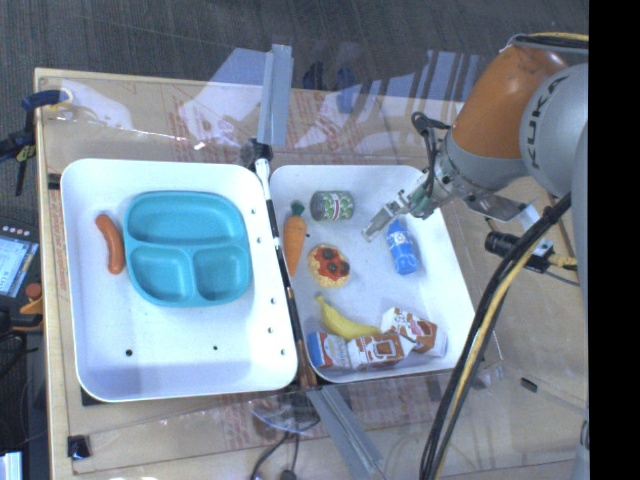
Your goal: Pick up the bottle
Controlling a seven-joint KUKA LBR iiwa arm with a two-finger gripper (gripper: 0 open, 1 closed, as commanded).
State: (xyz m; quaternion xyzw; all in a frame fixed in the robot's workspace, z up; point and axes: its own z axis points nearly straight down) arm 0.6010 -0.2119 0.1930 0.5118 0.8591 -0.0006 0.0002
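In the camera view, the blue bottle (pixel 402 247) is seen lying on its side in the right bin (pixel 455 268), near the far right wall, with the pincer (pixel 392 215) hung just above its top end and nothing gripped. Whether the pincer is wide or narrow cannot be told. The bottle is kept apart from the can (pixel 331 205) and carrot (pixel 293 238), so an approach from above is judged unhindered.

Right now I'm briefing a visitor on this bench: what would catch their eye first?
Probably the grey and orange arm reaching in from the right, its gripper just above the blue bottle in the right bin. Next, the turquoise divided tray in the left bin, a sausage beside it.
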